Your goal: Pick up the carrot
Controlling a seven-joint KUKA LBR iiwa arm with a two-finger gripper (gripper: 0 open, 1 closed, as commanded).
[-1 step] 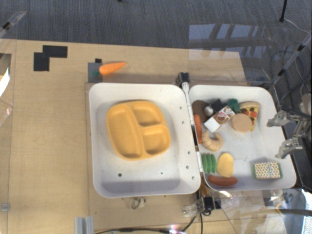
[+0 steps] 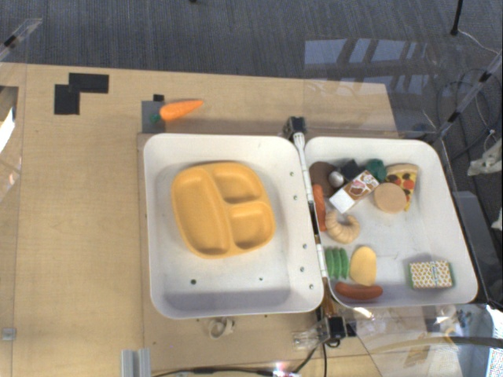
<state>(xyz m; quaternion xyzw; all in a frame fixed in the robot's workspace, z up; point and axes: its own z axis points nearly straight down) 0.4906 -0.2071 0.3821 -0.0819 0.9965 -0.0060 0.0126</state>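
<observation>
The carrot [image 2: 180,110], orange with a green stub at its left end, lies on the wooden bench just behind the back left corner of the left bin [image 2: 236,297]. It sits outside both bins, beside a small dark block.
A yellow divided plate [image 2: 222,208] lies in the left bin. The right bin [image 2: 448,234] holds several toy foods: a pizza slice [image 2: 402,176], a round bun [image 2: 390,198], a croissant [image 2: 343,226], a lemon [image 2: 363,264], a sausage [image 2: 359,291], a patterned box [image 2: 430,274].
</observation>
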